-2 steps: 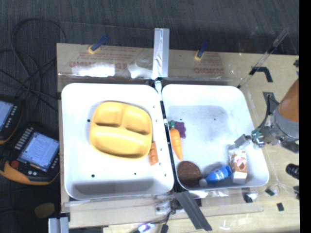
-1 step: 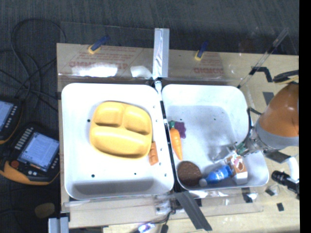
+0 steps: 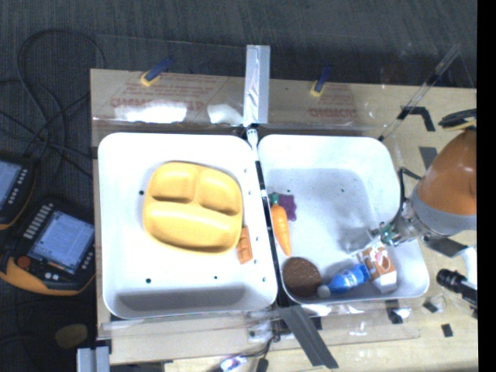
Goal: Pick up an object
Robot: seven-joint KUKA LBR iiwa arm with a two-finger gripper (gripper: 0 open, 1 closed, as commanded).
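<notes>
Gripper: the gripper (image 3: 385, 235) is being seen at about four o'clock of the frame, over the right wall of the right bin (image 3: 325, 149); whether it is spread or closed cannot be told, and nothing is being shown held by it.
Arm: the arm (image 3: 453, 184) is reaching in from three o'clock, its orange band being shown above the grey wrist.
Step in hand: the approach to a pick is judged to be under way, with no object yet taken up.
Nearest candidate: a small carton (image 3: 381, 266) is lying just below the gripper, at five o'clock of the right bin, touching or nearly touching a blue bottle (image 3: 349, 279).
Next move: a short descent onto one of these is being called for, with care that the bin wall and the neighbouring item are not struck.
Right bin contents: a carrot (image 3: 280, 229) is lying along the nine o'clock wall, a small purple piece (image 3: 287, 204) beside its upper end, and a brown round object (image 3: 301, 274) at seven o'clock.
Left bin contents: the left bin (image 3: 128, 285) is holding a yellow divided tray (image 3: 194, 206) near its centre, face down as it seems, and a small orange piece (image 3: 245, 246) at four o'clock of that tray, against the wall.
</notes>
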